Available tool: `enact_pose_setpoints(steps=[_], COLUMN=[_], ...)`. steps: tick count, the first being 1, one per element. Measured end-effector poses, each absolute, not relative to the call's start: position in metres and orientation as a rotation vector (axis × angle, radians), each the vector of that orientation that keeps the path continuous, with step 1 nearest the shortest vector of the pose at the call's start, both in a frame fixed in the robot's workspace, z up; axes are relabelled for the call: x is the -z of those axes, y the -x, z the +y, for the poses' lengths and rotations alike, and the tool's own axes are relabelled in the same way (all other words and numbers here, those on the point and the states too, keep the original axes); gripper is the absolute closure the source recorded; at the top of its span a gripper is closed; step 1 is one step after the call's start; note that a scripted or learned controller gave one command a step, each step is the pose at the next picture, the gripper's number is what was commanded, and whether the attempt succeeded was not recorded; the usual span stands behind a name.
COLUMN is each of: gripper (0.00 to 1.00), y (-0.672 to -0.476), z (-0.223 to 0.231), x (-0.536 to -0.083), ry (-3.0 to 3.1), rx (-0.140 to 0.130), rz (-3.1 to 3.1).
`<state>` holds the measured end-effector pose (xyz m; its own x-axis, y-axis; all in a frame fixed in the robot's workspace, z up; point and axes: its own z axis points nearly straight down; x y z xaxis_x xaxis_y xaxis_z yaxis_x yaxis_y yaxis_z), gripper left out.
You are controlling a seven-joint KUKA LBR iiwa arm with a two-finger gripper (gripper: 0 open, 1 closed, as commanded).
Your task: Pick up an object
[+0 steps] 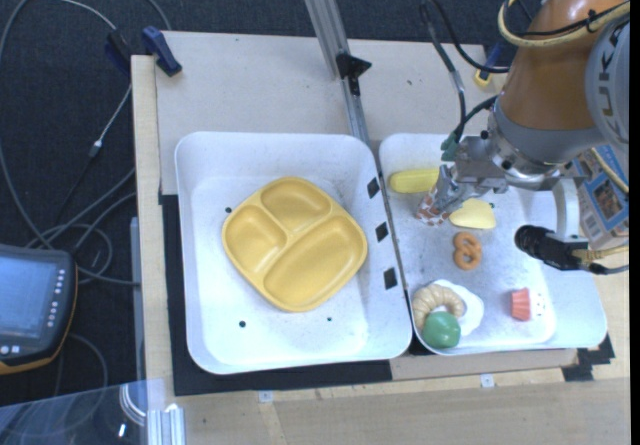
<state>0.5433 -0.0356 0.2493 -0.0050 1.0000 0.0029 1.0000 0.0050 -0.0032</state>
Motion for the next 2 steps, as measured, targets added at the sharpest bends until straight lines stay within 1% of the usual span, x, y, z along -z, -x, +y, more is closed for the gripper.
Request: enact_pose_setpoints(steps=[1, 2], gripper=[1.00, 1.00], y=[-0.521, -0.508], z=[0.007, 0.068], x=[-0.244, -0.247], ry=[2.212, 2.209], rx=[-0.001, 0.001], rz=[-2.223, -2.226])
